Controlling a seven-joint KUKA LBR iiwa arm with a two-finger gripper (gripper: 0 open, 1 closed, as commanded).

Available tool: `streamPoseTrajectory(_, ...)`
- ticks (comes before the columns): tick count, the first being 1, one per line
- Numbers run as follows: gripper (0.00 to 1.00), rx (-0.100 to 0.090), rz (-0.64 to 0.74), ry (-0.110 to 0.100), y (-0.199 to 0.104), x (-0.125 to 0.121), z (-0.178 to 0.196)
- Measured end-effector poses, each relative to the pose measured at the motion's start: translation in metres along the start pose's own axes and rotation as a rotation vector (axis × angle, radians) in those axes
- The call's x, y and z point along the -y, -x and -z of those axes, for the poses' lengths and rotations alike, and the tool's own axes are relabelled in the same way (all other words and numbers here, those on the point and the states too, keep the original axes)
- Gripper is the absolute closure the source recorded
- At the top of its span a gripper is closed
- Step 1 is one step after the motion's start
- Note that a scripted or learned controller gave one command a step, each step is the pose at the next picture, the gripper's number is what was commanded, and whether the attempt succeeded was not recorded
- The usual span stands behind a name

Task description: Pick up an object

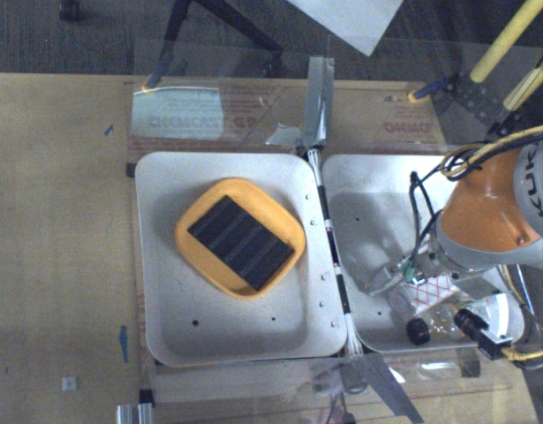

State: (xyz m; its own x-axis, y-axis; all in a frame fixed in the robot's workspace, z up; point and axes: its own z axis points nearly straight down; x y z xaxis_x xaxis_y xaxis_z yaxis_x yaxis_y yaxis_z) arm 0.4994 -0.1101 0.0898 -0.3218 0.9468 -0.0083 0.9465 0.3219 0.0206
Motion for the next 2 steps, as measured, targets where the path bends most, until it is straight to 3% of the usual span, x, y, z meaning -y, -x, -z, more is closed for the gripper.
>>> streamPoseTrajectory(1, 1.00, 0.000, -0.002, 0.005, 0.000, -0.002, 0.011)
streamPoseTrajectory(2, 1.00, -0.004, -0.283, -0.022, -0.037, -0.086, 0.098)
